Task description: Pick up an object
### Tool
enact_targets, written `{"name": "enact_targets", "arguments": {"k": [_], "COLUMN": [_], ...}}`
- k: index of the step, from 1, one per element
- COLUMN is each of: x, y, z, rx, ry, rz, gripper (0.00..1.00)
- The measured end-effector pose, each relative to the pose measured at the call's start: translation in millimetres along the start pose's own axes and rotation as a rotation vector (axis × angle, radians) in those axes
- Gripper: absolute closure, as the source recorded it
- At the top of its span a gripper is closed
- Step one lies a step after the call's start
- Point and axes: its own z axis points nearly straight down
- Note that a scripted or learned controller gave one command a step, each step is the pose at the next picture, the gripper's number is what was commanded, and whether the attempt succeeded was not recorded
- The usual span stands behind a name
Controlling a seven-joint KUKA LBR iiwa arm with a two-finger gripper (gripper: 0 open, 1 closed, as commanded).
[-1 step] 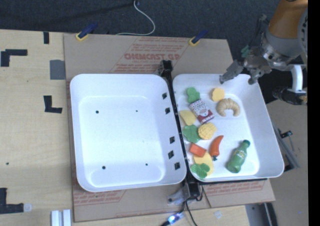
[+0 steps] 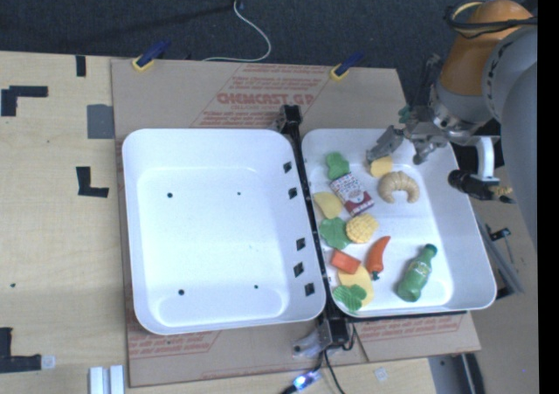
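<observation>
The gripper (image 2: 403,146) hangs with its fingers spread apart over the far part of the right bin (image 2: 463,235), seemingly holding nothing; the croissant (image 2: 399,185) lies just near it.

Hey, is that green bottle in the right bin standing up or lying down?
Lying down. The green bottle rests on its side on the floor of the right bin, cap pointing toward the far right and base toward the near rim.

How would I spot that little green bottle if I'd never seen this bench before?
Start at the right-hand white bin, the one holding the toy food. Go to its near right corner, where the green bottle lies tilted, apart from the main pile. It is the only bottle there, with a darker cap, just right of the red chili pepper.
</observation>
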Motion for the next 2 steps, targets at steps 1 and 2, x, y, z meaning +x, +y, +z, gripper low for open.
{"name": "enact_targets", "arguments": {"k": [1, 2], "x": [34, 83], "y": [-43, -118], "z": [59, 60], "rx": [-0.014, -0.002], "ry": [0.001, 0.002], "rz": [0.004, 0.001], "gripper": [0.00, 0.00]}}
